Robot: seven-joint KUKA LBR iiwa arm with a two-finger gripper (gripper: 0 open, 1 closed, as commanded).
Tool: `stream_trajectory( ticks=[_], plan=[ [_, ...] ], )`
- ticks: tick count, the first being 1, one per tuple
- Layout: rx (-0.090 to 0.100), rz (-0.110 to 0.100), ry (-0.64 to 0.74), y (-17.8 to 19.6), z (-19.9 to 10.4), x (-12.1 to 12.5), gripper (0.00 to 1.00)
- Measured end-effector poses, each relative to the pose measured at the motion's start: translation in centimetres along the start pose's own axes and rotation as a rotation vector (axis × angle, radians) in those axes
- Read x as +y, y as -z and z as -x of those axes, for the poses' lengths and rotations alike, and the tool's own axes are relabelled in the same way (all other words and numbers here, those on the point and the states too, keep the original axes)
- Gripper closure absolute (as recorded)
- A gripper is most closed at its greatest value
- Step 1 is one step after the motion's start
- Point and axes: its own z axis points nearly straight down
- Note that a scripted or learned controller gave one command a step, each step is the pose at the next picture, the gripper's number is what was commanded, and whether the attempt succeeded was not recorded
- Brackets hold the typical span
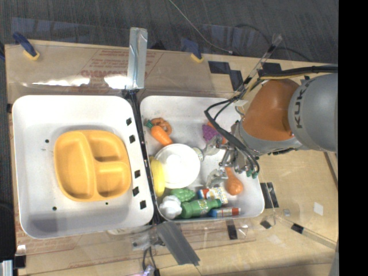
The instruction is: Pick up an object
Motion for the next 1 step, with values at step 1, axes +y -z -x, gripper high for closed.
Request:
stream_trajectory(
  ticks=[1],
  plan=[
    [-0.014,-0.004,-0.048,0.41,-3.15,0.27,0.0]
  ],
)
